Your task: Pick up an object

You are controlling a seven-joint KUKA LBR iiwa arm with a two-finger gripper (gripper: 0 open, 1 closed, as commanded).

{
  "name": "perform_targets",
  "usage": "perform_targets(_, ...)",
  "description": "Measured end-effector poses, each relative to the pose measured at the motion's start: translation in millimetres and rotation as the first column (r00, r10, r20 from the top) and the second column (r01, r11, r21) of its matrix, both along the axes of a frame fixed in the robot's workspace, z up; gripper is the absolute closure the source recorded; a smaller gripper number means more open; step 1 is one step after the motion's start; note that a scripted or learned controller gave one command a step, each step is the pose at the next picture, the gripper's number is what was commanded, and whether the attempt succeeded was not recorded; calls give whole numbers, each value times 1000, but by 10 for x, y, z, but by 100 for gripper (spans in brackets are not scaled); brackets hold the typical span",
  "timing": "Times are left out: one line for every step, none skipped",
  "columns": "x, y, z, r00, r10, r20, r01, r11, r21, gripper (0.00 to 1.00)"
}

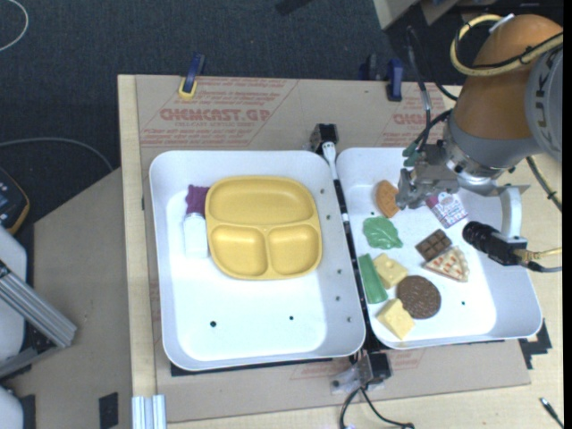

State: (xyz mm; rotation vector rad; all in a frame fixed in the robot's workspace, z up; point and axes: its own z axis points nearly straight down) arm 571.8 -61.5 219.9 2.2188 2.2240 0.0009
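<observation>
Camera view, from above at a slant: two shallow white bins side by side on a counter (268,105) topped with printed cardboard. Left bin (170,266): a yellow divided tray (264,225) with three compartments, lying flat in the upper half; just left of it a small white bottle (194,236), and above that a purple item (196,197) tucked against the tray's edge. Right bin (509,307): a scatter of toy food. Near the upper left, an orange-brown bread-like piece (386,197); below it a green leafy piece (382,233); further down along the left wall a green stick (369,278). Beside the stick a pale yellow cheese chunk (389,268), and a second yellow cheese block (397,318) near the lower rim. Touching that block, a round dark brown cookie (419,297). Right of centre, a brown chocolate square (435,243) just above a pizza slice (450,264). Higher up, a small white and pink packet (448,208), partly under the arm's wrist.

Grey arm with orange band reaching in from the right, over the right bin's upper part. Pincer (411,190) low between the bread-like piece and the packet, just beside both. Fingers too dark and hidden to judge: cannot tell whether apart, together or clamped on anything. Black cylindrical part (490,242) jutting from the wrist over the bin's right side.
</observation>
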Motion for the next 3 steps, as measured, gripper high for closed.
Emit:
perform_targets(-148, -63, 126, 1000, -3, -2, 3, 1000, 1, 100)
perform_targets(-129, -40, -42, 1000, -3, -5, 3, 1000, 1, 100)
perform_targets(-7, -118, -17, 1000, -2, 3, 2, 1000, -1, 100)
